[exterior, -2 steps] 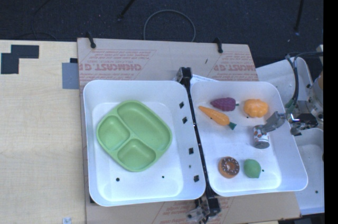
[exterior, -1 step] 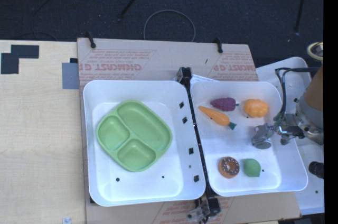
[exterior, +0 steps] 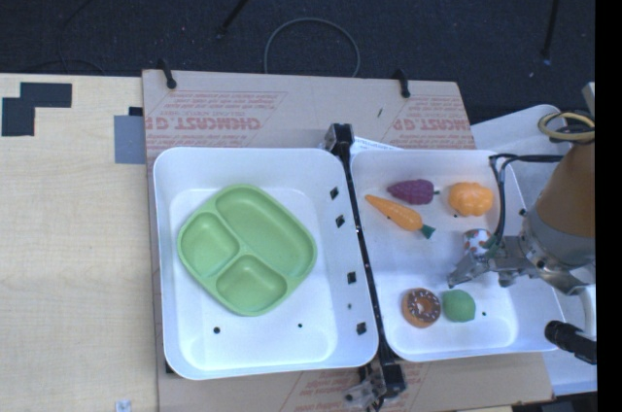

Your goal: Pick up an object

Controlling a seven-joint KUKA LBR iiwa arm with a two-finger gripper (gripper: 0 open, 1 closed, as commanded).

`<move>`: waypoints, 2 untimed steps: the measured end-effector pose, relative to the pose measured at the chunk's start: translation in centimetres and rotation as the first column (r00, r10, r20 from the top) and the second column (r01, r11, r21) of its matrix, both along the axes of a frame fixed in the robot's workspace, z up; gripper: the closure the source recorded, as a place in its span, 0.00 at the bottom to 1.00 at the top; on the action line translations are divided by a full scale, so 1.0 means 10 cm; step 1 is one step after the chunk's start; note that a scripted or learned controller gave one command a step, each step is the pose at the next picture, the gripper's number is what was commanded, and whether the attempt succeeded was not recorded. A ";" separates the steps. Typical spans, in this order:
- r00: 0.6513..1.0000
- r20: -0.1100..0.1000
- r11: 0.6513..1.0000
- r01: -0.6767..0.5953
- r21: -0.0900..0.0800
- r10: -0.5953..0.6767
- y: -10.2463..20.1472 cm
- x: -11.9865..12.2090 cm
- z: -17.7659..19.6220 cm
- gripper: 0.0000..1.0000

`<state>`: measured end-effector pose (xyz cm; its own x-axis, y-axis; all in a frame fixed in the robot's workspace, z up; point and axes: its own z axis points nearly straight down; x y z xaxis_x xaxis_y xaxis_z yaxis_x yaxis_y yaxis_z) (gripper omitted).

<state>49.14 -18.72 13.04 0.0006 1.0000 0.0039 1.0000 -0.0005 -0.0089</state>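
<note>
The right bin (exterior: 389,327) holds a purple toy vegetable (exterior: 411,191), an orange pumpkin-like toy (exterior: 470,198), a carrot (exterior: 396,213), a sprinkled donut (exterior: 422,307) and a green round toy (exterior: 458,306). My gripper (exterior: 469,262) reaches in from the right and hangs over the bin's right half, just above the green toy and below the orange one. Nothing shows between its fingers.
The left bin (exterior: 185,332) carries a green divided plate (exterior: 247,248). A black divider (exterior: 354,250) runs between the bins. Cardboard (exterior: 292,114) lies under both bins, with a wooden bench (exterior: 68,255) to the left. Black cables (exterior: 505,196) trail by the arm.
</note>
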 end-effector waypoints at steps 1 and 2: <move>1.000 0.007 1.000 0.000 -0.003 0.000 0.01 0.00 -0.44 0.00; 1.000 0.008 1.000 0.004 -0.002 -0.004 0.00 0.01 -0.32 1.00</move>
